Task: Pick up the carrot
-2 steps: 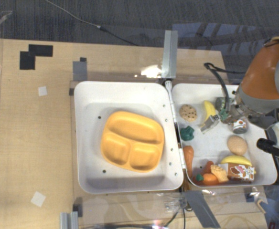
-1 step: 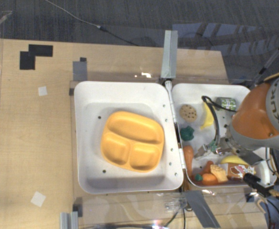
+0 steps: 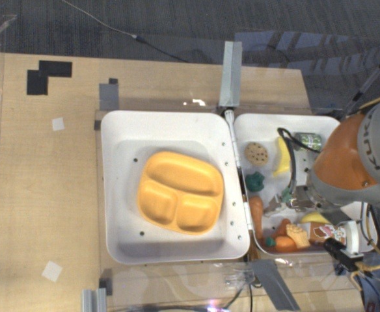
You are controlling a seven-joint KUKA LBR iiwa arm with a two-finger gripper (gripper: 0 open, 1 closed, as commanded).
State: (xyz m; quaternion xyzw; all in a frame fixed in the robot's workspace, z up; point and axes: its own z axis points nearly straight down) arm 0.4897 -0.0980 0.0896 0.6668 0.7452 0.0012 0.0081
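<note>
The carrot (image 3: pixel 256 214) is a long orange piece lying lengthwise along the left wall of the right bin (image 3: pixel 326 120), towards its front. My gripper (image 3: pixel 283 201) hangs low over the middle of that bin, just right of the carrot and apart from it. The grey wrist with its orange band (image 3: pixel 339 158) rises behind the gripper and hides part of the bin's right side. Nothing shows in the gripper's grasp.
The left bin (image 3: pixel 118 174) holds a yellow divided plate (image 3: pixel 179 192). Around the carrot lie a cookie (image 3: pixel 256 152), a banana (image 3: pixel 282 157), a dark green toy (image 3: pixel 255 181), a small green can (image 3: pixel 309 140) and several orange and yellow toy foods (image 3: pixel 291 236) at the front.
</note>
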